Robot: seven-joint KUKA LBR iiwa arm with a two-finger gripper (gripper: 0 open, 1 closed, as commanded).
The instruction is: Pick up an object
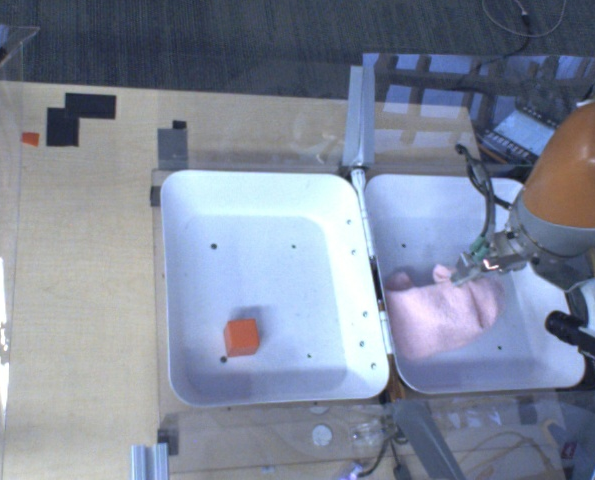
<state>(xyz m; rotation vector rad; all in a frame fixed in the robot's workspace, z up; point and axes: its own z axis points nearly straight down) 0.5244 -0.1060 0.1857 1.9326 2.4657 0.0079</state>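
Observation:
A pink cloth (437, 316) lies crumpled in the right bin (537, 368), against that bin's left wall. My gripper (471, 269) hangs low over the cloth's upper right part, right at a raised tuft of the fabric. The arm's orange band (577, 173) and grey wrist cover the bin's right side. An orange cube (242, 337) rests on the floor of the left bin (267, 228), toward its front left.
A metal divider (355, 118) rises behind the seam between the two bins. Black and orange markers (72, 118) sit on the wooden bench at the far left. Cables and equipment (522, 133) crowd the area behind the right bin.

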